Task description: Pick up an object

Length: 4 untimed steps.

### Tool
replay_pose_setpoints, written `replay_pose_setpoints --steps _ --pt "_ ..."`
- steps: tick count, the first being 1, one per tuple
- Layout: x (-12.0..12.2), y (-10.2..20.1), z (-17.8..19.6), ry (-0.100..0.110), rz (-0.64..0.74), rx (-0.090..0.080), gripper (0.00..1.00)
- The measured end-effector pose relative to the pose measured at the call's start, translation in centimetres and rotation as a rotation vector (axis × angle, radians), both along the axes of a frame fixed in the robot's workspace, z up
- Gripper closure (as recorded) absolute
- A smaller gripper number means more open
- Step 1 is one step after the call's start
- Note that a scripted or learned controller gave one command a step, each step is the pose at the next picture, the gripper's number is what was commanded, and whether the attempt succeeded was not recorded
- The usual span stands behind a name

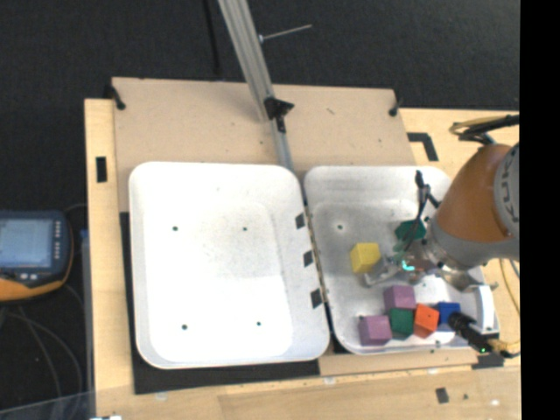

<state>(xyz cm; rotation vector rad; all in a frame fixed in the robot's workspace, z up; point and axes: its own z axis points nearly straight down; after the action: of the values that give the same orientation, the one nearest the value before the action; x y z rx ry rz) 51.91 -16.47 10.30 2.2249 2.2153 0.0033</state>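
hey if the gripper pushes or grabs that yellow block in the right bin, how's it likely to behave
The yellow block looks like a stiff cube with flat faces, so it would probably slide, not roll. It seems small and likely light. It sits apart from the other blocks, so a nudge from the gripper may just shove it across the right bin.

Wooden bench [254,121] on dark floor. Left white bin [219,261] with four small dark dots on its base. Slanted aluminium pole [249,55] runs from top edge down to black clamp [278,108] near bins' junction. Handheld pendant [31,248], orange-edged with blue-grey screen, lies left of bench. Black corner markings [424,143] on bench's right side.
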Motion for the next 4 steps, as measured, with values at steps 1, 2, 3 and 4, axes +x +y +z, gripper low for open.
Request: replay_pose_setpoints --steps 1,2,3,4 --pt "0.01 -0.01 0.00 -0.001 -0.001 -0.001 0.00" --pt "0.02 -0.02 0.01 -0.003 -0.002 -0.001 0.00" --pt "0.03 -0.02 0.01 -0.003 -0.002 -0.002 0.00" --pt "0.03 -0.03 0.01 -0.004 -0.003 -0.002 0.00"
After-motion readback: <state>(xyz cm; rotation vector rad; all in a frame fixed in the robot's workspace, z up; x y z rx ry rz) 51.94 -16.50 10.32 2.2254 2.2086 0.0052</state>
